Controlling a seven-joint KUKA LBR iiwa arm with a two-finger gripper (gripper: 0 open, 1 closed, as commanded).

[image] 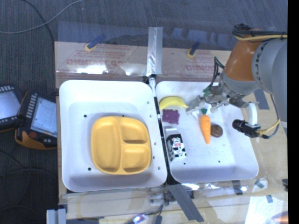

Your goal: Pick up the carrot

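An orange carrot (205, 128) with a small green top lies in the right bin (233, 164), pointing tip-down toward the front. My gripper (209, 102) hangs just above the carrot's green end, at the bin's back. Its fingers look spread, and nothing sits between them. The arm with its orange band (240, 59) comes in from the upper right.
In the right bin lie a yellow banana (172, 101), a purple grape bunch (171, 116), a black-and-white cow-patterned box (176, 147) and a brown round thing (216, 130) touching the carrot's right side. The left bin (74, 97) holds a yellow divided plate (121, 143).
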